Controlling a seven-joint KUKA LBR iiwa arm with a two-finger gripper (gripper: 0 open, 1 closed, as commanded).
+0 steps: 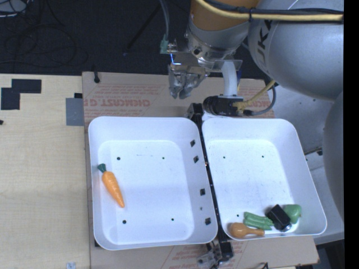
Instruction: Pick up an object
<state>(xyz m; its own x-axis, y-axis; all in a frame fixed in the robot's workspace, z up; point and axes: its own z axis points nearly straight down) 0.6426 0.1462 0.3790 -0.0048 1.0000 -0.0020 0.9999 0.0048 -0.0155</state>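
While the end effector point(182, 88) hangs clenched on nothing, a carrot point(113, 187) lies alone.

Light fell evenly from above, bright on the two white bins point(143, 129), which glared faintly along their rims. The background behind the counter point(39, 167) stayed dark. The arm point(303, 32) looked soft, slightly out of focus; shadows were weak.
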